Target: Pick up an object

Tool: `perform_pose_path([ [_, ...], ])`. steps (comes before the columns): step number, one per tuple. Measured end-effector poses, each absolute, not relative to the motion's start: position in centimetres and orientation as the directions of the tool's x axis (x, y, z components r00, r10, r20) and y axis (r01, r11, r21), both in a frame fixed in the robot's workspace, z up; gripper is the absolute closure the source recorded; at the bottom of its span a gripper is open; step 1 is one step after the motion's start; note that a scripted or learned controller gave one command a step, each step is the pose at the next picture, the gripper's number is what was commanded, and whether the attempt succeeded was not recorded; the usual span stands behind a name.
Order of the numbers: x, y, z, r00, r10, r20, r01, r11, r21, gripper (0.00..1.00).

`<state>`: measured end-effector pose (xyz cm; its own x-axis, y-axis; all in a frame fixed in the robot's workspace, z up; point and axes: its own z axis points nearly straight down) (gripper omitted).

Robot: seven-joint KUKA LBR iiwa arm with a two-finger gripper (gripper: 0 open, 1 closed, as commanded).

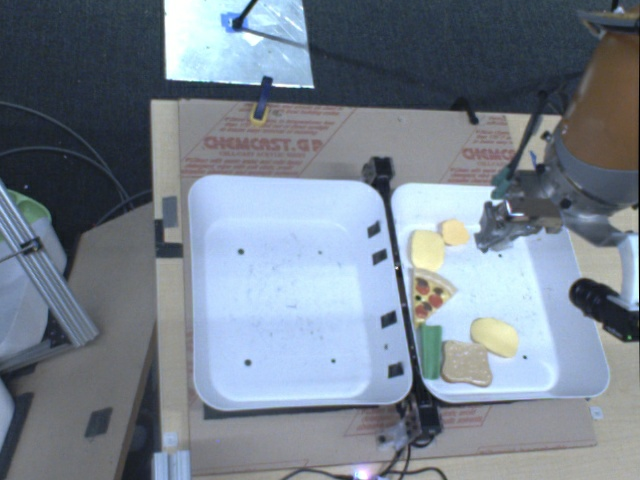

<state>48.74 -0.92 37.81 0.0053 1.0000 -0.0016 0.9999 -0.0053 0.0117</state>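
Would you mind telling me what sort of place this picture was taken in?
Most likely a robotics lab's grasping test bench. Two white bins, left and right, sit on a cardboard sheet; the right one holds toy food such as a pizza slice, and a robot arm reaches over it.

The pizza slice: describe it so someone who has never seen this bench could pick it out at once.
Look in the right bin, along its left wall beside the divider between the two bins. The pizza slice lies there, just below a plain yellow wedge and above a green stick. It is the only piece with red spots on a pale triangular face.
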Motion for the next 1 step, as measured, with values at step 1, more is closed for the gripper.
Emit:
perform_pose_path([
  [1,48.65,6.98,34.18,-0.01,1.0,0.002,1.0,0.01,0.0,1.0],
])
